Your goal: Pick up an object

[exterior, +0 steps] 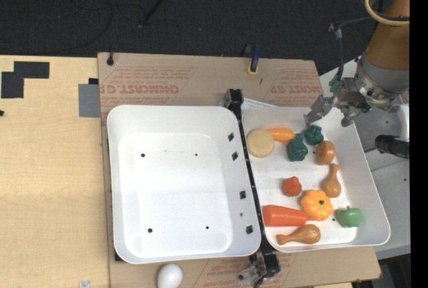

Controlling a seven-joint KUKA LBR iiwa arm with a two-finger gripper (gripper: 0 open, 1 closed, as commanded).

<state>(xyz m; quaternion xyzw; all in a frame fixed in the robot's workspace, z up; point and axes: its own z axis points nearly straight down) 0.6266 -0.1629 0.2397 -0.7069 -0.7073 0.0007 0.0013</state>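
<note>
Gripper (329, 108), jaw state indeterminate, hovers above dark green plastic toy (297, 148) in right white bin (374, 213); crowded neighbours may deflect a grasp.

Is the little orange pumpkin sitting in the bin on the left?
No, the orange pumpkin sits in the right bin among the other toy foods, next to the green pepper.

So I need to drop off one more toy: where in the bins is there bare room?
The left bin offers bare floor wall to wall. In the right bin, small patches lie between the cream disc and red pepper, and right of the pumpkin. Elsewhere it is crowded.
</note>
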